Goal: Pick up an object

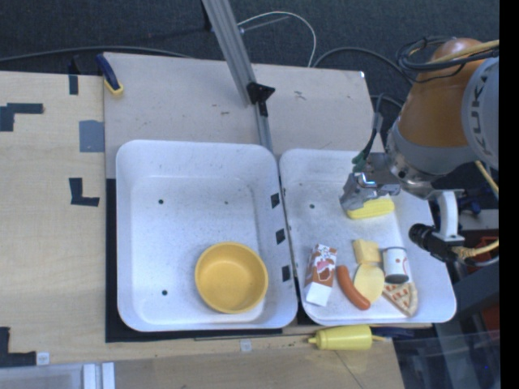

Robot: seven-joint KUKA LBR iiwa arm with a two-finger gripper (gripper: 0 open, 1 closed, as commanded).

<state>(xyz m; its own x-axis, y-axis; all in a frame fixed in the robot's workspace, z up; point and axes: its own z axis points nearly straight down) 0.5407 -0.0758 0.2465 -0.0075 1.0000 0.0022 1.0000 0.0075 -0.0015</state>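
The pincer [362, 194] sits low in the right bin [324, 173], touching a yellow block [371, 209], grip state unclear, so it should seat squarely around it before lifting.

Only part of the white lettering on the arm's [458, 104] grey casing at the right edge can be read, roughly "KU", while the print on the small carton [322, 267] is too blurred to make out.
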